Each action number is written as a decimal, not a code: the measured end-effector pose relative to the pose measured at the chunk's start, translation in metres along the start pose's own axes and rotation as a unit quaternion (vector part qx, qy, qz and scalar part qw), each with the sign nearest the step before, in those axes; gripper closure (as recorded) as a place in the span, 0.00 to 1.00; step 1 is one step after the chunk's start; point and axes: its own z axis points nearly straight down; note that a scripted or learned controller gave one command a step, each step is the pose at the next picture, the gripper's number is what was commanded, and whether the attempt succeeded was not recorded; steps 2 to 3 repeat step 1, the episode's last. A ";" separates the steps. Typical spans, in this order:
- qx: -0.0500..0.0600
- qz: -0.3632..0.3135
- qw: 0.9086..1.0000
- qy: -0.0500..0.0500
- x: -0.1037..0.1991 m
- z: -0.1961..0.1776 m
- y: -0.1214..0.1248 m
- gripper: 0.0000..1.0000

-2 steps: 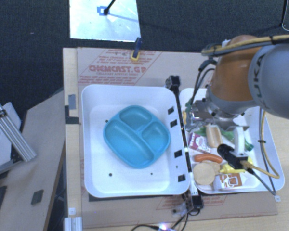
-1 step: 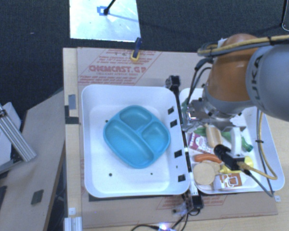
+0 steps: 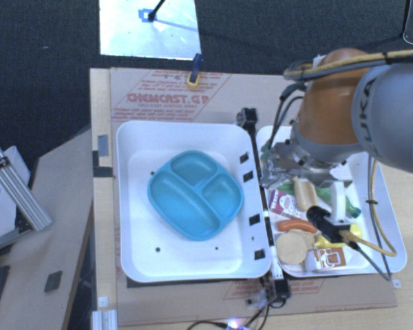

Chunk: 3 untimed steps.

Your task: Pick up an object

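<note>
Brown tabletop [image 3: 158, 95] carried two white bins; my jaws [image 3: 283, 162] hung over the right bin's [image 3: 392, 243] clutter, the blue plate [image 3: 195, 194] leftward; their spread I couldn't tell.

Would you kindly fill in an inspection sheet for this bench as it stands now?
Surface: bench bears left bin and right bin.
Job's things: pile of small objects in right bin, including a tan disc.
Clutter: blue divided plate in left bin.
Grippers: gripper hidden under the arm, low over the pile.
Cables: yellow cable across right bin.
Surroundings: dark floor, metal sheet.
</note>
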 end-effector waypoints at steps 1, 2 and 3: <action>0.000 -0.002 1.000 0.000 0.018 0.001 -0.003 1.00; 0.000 -0.002 1.000 0.000 0.018 0.001 -0.003 1.00; 0.000 -0.002 1.000 0.000 0.018 0.001 -0.003 1.00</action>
